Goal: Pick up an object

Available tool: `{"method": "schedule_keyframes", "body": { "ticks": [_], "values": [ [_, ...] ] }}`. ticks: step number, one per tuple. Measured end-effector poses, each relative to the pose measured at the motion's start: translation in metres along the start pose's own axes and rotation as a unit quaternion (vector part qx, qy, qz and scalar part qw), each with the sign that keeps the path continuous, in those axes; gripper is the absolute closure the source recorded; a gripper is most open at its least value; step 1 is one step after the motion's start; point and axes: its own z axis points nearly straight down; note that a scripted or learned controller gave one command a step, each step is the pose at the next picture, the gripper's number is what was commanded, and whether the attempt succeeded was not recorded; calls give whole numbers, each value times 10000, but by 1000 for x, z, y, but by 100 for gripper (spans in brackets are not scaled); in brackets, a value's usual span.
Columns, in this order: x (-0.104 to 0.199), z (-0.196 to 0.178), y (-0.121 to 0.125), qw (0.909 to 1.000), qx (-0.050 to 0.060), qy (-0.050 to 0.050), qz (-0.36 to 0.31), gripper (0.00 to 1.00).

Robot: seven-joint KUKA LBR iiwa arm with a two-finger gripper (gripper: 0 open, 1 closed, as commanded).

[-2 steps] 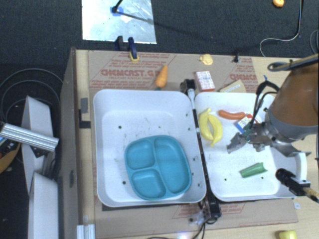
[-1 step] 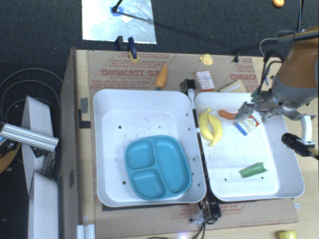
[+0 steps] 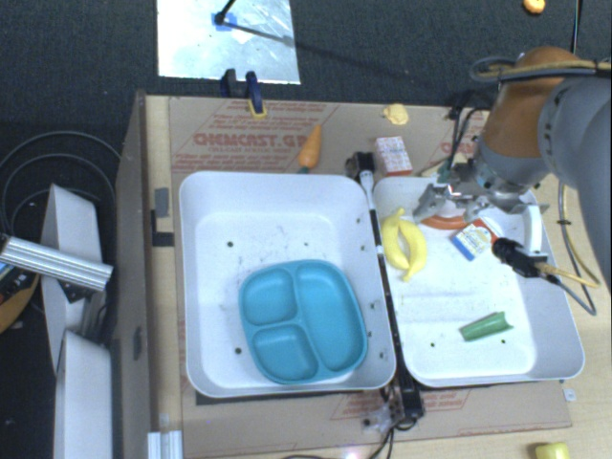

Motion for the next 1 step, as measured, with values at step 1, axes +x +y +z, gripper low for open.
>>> {"method": "schedule_keyframes", "body": {
  "ticks": [1],
  "values": [
    [12,52,21,10000,-3,-5,16,0]
  ]
}}
